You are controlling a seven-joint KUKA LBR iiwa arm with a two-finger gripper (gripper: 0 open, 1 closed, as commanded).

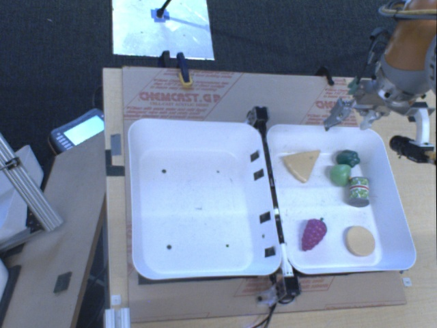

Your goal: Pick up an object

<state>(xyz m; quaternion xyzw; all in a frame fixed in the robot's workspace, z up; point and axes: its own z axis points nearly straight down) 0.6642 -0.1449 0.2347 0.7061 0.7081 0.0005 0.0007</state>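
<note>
The right bin holds several small items: a pale yellow cheese wedge, a dark green piece, a light green round fruit, a small can, a purple grape bunch and a tan round disc. My gripper hangs above the far rim of the right bin, up and to the right of the cheese wedge. Its two fingers are spread apart with nothing between them.
The left bin lies beside the right one, joined by a black clip strip. Both rest on a brown board. A shiny metal sheet lies beyond it. A grey device sits at the left.
</note>
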